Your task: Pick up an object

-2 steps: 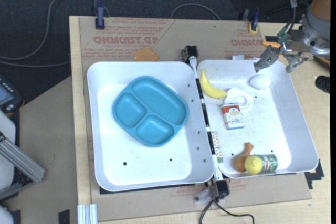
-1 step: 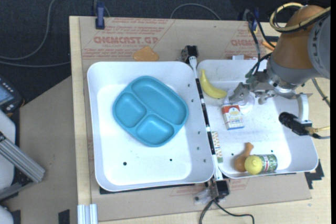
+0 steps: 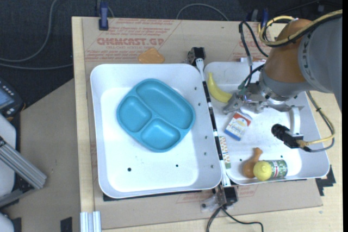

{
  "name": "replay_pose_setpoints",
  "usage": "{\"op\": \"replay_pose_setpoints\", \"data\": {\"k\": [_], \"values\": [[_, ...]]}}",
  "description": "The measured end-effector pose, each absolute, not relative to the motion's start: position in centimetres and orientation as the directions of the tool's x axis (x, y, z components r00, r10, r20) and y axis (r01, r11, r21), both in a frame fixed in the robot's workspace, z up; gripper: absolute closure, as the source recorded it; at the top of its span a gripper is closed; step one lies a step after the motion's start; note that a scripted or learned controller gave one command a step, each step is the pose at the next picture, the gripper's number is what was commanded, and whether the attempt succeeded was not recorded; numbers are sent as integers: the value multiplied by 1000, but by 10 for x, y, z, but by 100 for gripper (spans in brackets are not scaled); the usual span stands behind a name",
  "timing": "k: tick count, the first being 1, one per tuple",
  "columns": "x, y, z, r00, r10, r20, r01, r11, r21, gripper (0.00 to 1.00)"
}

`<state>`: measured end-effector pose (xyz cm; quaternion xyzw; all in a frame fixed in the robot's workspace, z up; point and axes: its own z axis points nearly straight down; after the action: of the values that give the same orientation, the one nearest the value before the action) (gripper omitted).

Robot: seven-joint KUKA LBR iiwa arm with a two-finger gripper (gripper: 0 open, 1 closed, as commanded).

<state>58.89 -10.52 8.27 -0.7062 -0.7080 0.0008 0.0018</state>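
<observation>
red print reading "chemcast gp" stands on the bench (image 3: 130,41) behind the left bin; other labels are too small to read.

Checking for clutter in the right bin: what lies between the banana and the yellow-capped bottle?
In the camera view, a small white carton with blue and red print lies between the banana and the yellow-capped bottle, on the right bin's floor.
</observation>
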Motion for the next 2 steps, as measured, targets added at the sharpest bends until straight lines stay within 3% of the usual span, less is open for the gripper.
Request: {"op": "replay_pose_setpoints", "data": {"k": [1, 2], "values": [[593, -107, 100, -1, 1000, -3, 1000, 1, 12, 100], [591, -107, 97, 0, 1000, -2, 1000, 0, 6, 0]]}}
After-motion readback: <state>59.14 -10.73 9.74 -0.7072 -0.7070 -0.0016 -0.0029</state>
